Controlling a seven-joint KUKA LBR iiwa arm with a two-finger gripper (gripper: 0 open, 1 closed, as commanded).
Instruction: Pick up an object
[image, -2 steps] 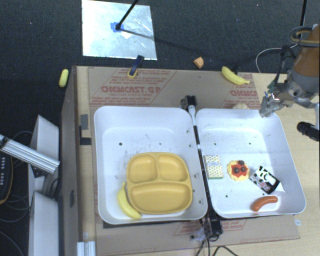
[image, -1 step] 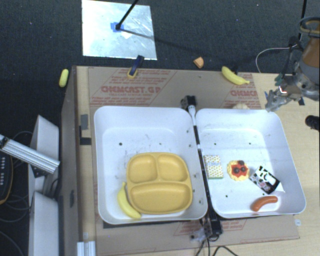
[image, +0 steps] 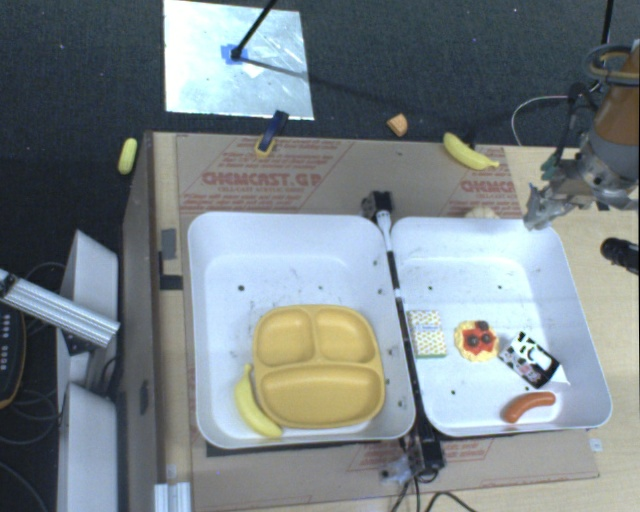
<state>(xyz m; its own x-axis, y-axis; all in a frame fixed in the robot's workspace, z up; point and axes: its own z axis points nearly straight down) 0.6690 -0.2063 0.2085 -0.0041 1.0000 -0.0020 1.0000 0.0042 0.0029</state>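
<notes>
Tool (image: 540, 208) blurred at right bin (image: 580, 330) corner; arm cut off.

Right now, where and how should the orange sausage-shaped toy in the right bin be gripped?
Grip the orange sausage-shaped toy at its middle, coming from straight above, fingers across its narrow width. It lies flat and apart from the black-and-white block, though the right bin's front wall is close.

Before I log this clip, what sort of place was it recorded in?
Probably a robotics lab's grasping test bench: two shallow white bins side by side, toy food such as a plastic banana and hot dog, and the arm's end effector at the right bin's far corner.
</notes>
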